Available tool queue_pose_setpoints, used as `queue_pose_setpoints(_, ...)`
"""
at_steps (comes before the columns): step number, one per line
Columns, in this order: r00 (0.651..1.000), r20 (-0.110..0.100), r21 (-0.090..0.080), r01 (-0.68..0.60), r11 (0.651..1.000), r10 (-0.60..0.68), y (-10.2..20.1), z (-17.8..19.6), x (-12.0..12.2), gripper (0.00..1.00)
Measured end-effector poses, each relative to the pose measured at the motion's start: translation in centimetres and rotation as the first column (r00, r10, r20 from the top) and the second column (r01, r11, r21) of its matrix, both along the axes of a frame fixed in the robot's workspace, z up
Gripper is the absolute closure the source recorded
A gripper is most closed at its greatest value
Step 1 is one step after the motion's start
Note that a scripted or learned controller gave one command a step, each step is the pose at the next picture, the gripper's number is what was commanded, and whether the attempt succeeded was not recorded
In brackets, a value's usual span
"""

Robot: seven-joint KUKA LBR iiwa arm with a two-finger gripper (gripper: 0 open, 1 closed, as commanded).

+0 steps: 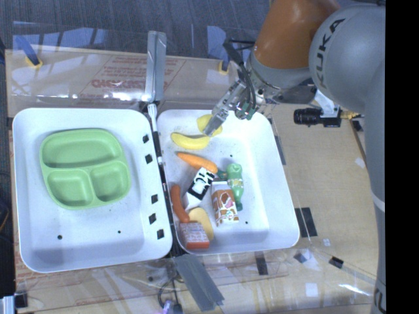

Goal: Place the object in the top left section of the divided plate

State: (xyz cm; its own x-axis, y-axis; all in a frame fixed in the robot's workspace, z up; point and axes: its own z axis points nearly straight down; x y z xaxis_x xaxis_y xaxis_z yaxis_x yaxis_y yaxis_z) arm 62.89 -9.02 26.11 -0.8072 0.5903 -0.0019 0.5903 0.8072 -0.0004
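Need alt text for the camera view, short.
The robot's hand reaches into the far end of the right bin, right by a banana and another yellow piece. That bin also holds a carrot, a small carton and other toy food. The green divided plate sits in the left bin.

I work in a robotics lab, not a kitchen: my grey arm (347,51) hangs over a plywood bench (327,195) with two white bins (26,241), toy food (196,182) in one, tape marks (302,221) and carpet (98,5) behind.
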Motion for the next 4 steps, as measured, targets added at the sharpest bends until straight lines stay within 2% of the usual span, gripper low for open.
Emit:
queue_pose_setpoints(1,0.984,-0.004,0.001,-0.176,0.984,0.176,8.0,-1.0,-0.9,1.0)
queue_pose_setpoints(2,0.964,-0.004,0.001,-0.266,0.964,0.266,15.4,-1.7,-2.1,1.0)
queue_pose_setpoints(3,0.905,-0.005,0.002,-0.425,0.905,0.425,16.4,-3.8,-5.8,1.0)
queue_pose_setpoints(4,0.926,-0.001,0.0,-0.377,0.926,0.377,20.3,-2.9,-3.0,1.0)
